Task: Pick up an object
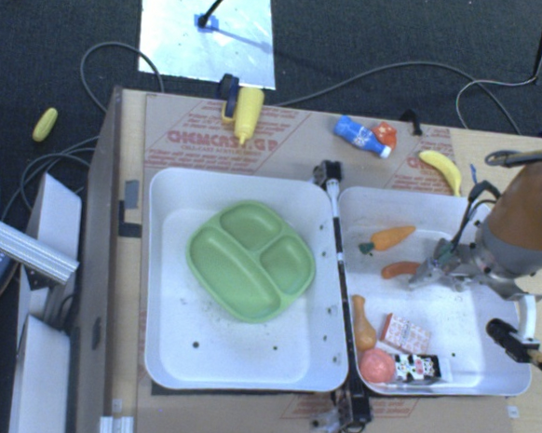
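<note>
My gripper (427, 273) reaches into the right bin (483, 368) from the right, its tip low beside a red-orange sausage-shaped toy (399, 269). An orange carrot (390, 237) lies just above it. Near the bin's front lie a tan drumstick-shaped toy (363, 325), a pink ball (378, 365), a red-and-white patterned box (406, 334) and a black-and-white packet (420, 366). Nothing is visibly held.
The left bin (172, 343) holds a green divided plate (251, 259). On the cardboard behind the bins lie a yellow bottle (248, 109), a blue-and-white bottle (361, 135) and a banana (441, 168). Cables cross the dark floor.
</note>
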